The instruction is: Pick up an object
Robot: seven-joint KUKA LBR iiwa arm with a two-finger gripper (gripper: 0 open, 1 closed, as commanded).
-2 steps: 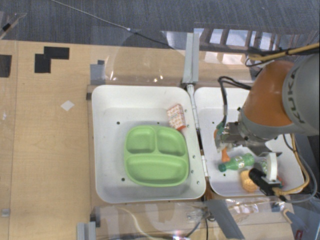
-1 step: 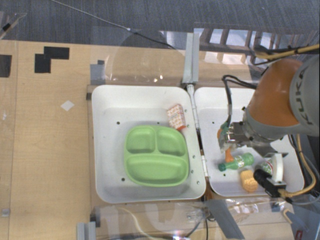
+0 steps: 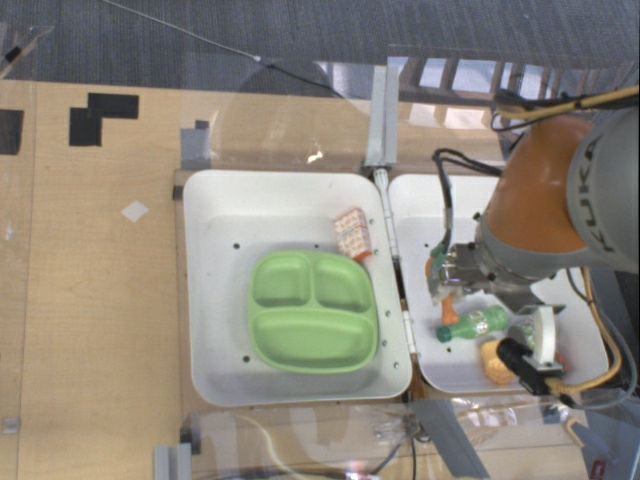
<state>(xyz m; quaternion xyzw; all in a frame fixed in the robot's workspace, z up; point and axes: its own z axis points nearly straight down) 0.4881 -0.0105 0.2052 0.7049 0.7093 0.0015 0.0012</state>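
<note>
Over the right bin [image 3: 418, 218], in the camera view, the gripper [image 3: 447, 273] hangs low beneath the grey and orange wrist. The arm's bulk covers it from my side, so I cannot tell how wide it stands or whether it has hold of anything.

The nearest candidate, as I judge it, is the green bottle [image 3: 478, 324]. It lies on its side just beside the gripper, towards the near edge of the bin. Its long axis runs roughly left to right across the view, with the cap end at the left and almost under the gripper. A small orange piece [image 3: 450, 313] sits between the two, touching or nearly touching the bottle. A brown lump [image 3: 492, 363] lies just past the bottle, nearer still.

A short move towards the near rim, closing across the bottle's narrow width, looks like what is called for.

Well apart, in the left bin [image 3: 215, 218], are a green plate [image 3: 313, 311] and a small packet [image 3: 352, 234].
</note>
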